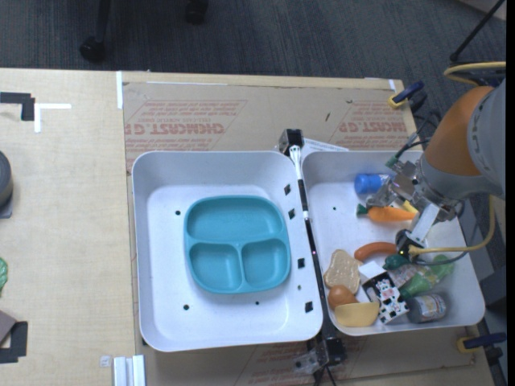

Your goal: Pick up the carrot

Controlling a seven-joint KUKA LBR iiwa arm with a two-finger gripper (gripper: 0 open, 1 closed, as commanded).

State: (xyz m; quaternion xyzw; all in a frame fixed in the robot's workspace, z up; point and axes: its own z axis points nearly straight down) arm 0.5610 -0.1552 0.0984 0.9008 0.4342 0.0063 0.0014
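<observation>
Grasp step: carrot (392, 213) lies just beneath gripper (400, 191). Gripper spread or closed: cannot tell. Next move likely needs firm pinch across carrot, then straight lift.

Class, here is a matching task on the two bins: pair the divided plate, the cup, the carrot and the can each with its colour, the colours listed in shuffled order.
Things:
1. divided plate
2. cup
3. carrot
4. can

Colours:
A. orange
B. grey
C. teal
D. blue

Pairs: 1-C, 2-D, 3-A, 4-B
</observation>
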